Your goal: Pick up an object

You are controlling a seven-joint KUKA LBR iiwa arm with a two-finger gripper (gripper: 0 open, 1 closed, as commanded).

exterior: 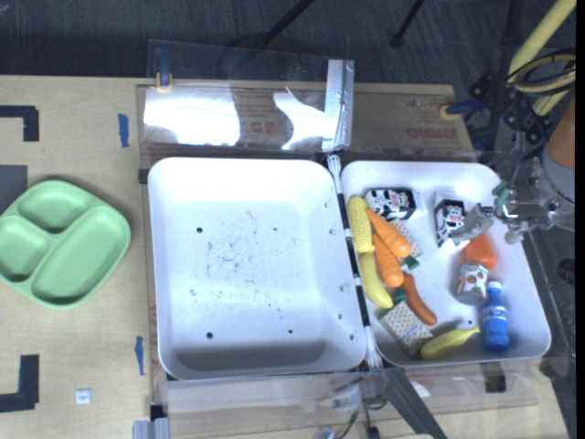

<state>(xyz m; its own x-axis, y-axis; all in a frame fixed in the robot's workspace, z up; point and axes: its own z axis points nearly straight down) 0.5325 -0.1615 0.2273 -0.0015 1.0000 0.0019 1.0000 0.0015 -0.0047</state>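
The end effector (477, 219) hovered at three o'clock over the right bin (539, 337), approaching, nothing visibly held; I could not tell its opening; next, descend onto the orange toy (482, 251)

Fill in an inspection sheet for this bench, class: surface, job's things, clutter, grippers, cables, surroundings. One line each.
Surface: wooden bench bearing two white bins side by side.
Job's things: right bin holds carrots, a corn cob, bananas, a blue bottle and two cow-patterned items.
Clutter: green divided plate on the bench; left bin with faint scribbles.
Grippers: gripper over the right bin's far right part, nothing seen between its fingers.
Cables: yellow cable and dark wiring at top right.
Surroundings: clear plastic panel behind the bins; dark floor.
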